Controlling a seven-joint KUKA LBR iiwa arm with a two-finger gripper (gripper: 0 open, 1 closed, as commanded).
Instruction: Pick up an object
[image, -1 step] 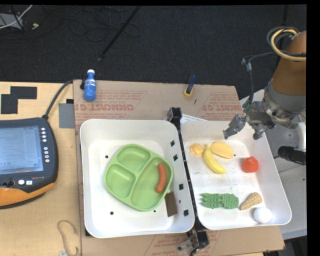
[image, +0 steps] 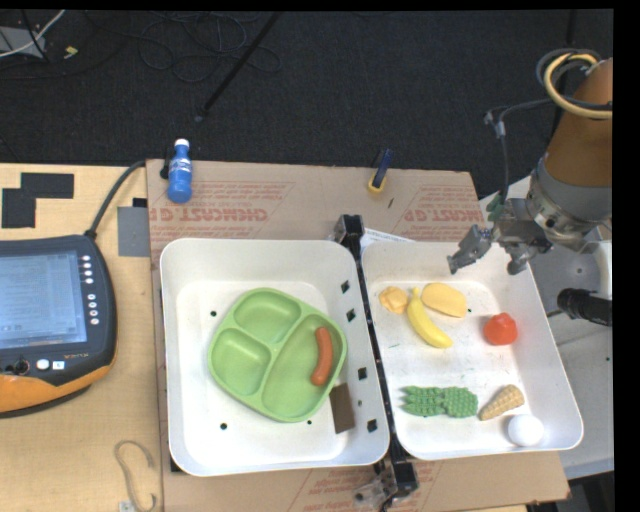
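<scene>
Seen from above, two white bins sit on cardboard; our gripper (image: 492, 250) hovers wide open over the right bin's (image: 566, 385) far edge, so we should descend squarely over the nearby tomato (image: 501, 328) before closing.

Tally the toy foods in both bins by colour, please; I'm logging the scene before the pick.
Yellow: 3: banana, mango-like piece, small lump
Red: 2: tomato, sausage
Green: 1: knobbly piece
Tan: 1: cone
White: 1: ball
Total: 8
</scene>
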